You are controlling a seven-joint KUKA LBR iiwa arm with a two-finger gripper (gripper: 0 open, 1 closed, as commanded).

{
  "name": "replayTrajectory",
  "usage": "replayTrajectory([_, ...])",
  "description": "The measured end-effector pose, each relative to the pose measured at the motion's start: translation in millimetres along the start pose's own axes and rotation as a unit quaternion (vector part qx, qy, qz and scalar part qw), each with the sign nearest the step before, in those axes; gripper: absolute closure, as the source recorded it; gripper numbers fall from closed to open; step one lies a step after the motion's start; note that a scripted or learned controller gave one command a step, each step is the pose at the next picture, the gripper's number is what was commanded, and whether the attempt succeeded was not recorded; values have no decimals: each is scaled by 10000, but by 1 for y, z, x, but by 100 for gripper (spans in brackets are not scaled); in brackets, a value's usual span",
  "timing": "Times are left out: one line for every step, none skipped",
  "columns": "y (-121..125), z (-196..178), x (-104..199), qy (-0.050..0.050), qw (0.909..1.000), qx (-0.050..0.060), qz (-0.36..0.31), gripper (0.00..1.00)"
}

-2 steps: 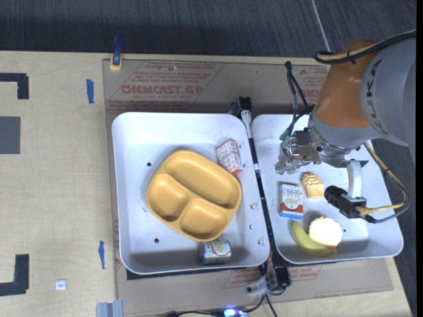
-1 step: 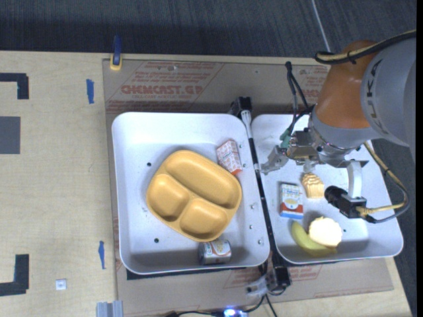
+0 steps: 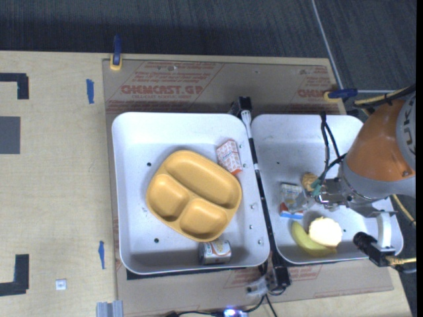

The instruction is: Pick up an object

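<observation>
With the gripper (image 3: 316, 193) low in the right bin (image 3: 291, 134) beside the banana (image 3: 304, 238), it's mid-reach; can't tell finger state; next: close and lift.

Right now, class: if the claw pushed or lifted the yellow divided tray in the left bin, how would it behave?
The yellow divided tray looks like moulded plastic: probably stiff and light. Its smooth, wide body likely slides rather than rolls, and may defeat a narrow pinch.

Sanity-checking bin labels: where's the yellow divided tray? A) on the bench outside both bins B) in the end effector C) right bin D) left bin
D: the yellow divided tray lies tilted on the floor of the left bin, with a small carton at its upper right edge.
</observation>
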State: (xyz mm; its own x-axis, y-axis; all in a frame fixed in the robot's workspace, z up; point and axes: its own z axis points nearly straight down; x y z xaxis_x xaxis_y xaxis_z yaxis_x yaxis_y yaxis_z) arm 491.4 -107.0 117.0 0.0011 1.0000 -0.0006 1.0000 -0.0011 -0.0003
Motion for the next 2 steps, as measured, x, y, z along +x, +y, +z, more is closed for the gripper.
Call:
replayTrajectory([-8, 28, 14, 1, 10000, -60, -4, 0])
replayTrajectory([-6, 17, 15, 6, 10000, -89, -12, 100])
